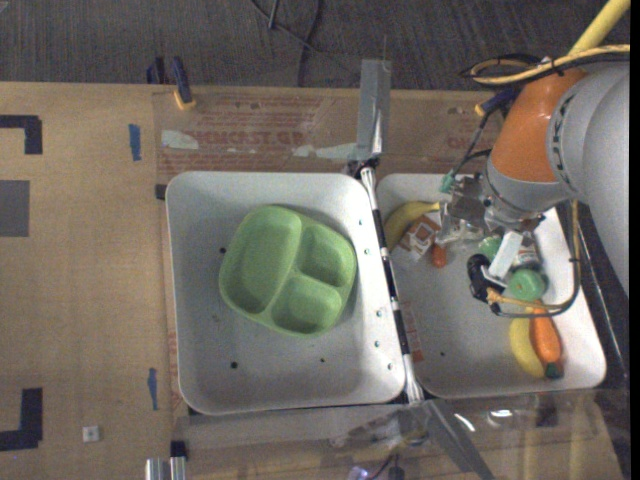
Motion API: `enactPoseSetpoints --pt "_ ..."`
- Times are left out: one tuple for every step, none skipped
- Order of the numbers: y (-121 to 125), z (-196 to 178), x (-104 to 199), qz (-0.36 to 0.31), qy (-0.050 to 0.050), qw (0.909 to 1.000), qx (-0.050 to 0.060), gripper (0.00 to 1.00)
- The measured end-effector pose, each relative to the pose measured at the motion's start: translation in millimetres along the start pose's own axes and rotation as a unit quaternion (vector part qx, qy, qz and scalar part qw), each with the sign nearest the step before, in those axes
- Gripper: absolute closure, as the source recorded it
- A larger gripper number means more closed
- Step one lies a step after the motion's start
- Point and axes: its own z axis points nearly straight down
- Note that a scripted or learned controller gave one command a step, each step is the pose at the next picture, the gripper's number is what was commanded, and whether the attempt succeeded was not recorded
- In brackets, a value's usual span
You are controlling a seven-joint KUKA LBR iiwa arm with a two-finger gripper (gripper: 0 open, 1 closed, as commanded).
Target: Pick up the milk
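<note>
Milk (421, 237), a small carton in the right bin (590, 373) beside a banana (403, 218), is seen just at nine o'clock from the gripper (466, 220), whose grip state cannot be told.

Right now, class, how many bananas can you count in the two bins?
2, both in the right bin. One banana lies at its upper left corner beside the milk carton; the other banana lies near the lower right, against the carrot. The arm may hide more.
</note>
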Motion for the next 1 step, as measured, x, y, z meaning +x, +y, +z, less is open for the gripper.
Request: enactPoseSetpoints --pt "2.1 -65.3 -20.3 -0.055 -0.008 0.9985 0.005 1.00"
